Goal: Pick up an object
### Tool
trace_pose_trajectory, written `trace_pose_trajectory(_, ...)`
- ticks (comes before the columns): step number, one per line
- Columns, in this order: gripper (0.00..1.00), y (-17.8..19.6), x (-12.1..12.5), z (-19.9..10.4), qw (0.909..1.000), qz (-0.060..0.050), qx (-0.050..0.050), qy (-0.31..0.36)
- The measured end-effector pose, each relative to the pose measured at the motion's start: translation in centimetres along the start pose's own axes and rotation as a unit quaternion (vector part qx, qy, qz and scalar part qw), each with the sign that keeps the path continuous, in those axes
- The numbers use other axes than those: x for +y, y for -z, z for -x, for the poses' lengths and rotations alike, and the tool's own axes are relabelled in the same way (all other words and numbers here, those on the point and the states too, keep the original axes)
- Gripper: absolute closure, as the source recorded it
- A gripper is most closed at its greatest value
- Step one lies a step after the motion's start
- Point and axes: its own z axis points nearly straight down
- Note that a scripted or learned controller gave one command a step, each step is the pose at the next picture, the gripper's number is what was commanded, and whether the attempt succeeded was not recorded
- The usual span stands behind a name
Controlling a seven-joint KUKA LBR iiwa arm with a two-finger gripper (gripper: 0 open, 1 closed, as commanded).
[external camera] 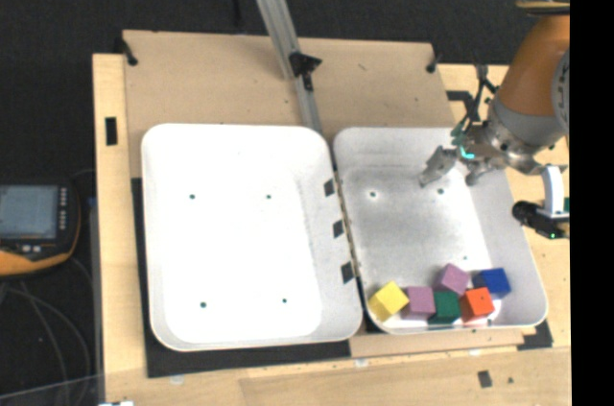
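Note:
Several small blocks lie bunched along the near edge of the right bin [403, 231]: a yellow block [389, 299], a purple block [420, 300], a green block [446, 305], an orange block [478, 303], a blue block [493, 281] and a pink-purple block [455, 278]. My gripper [453, 166] hangs over the far right part of this bin, well behind the blocks. Its fingers are spread apart with nothing between them.
The left bin [240, 231] sits beside the right one, split from it by a ridge with black clips. A slanted metal rail [278, 20] runs down from the top to the bins' far junction. A small screen device [34, 217] lies off the bench at left.

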Motion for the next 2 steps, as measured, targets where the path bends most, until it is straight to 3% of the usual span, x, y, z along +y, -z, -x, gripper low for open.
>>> trace_pose_trajectory(1, 0.00, -7.2, -2.0, -6.1, 1.0000, 0.001, 0.001, -0.001)
trace_pose_trajectory(2, 1.00, -5.8, -1.8, -5.7, 1.0000, 0.003, 0.001, -0.005)
